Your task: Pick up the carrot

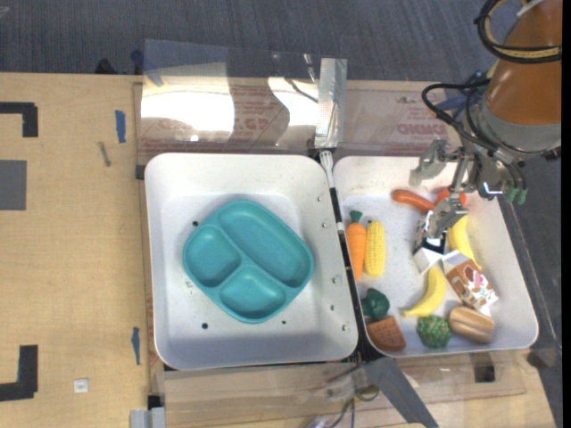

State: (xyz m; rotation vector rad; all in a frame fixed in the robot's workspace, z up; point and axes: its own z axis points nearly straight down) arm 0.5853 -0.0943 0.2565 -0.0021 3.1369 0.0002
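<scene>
Looking down on the desk (62,239), you are seeing your arm (526,78) coming in from the right and hanging over the far part of the right bin (525,279). The pincer (436,226) is pointing down near the middle of that bin, with a red sausage (412,200) lying just beyond it to the left and a yellow banana (443,276) curving along its near side. Its tips are blurring into the clutter below them, so you cannot tell whether the pincer is spread or pressed together. The carrot (356,248) is lying close along the left wall of this same bin, orange, with its green top pointing away from the camera. It is touching an ear of corn (376,246), which is lying parallel on its right. The carrot is sitting apart from the pincer, with the corn lying between the two. Nearer the camera, a dark green vegetable (375,304) is resting just below the carrot's tip, and a brown ridged wedge (386,333) is sitting in front of that. Along the bin's near wall, a head of broccoli (434,331) is lying just beside a brown bread roll (471,323), and a small printed carton (470,282) is lying against the banana's right side. The left bin (161,266) is holding a teal divided plate (248,259) with three compartments, lying flat near its middle and turned at a slant.
</scene>
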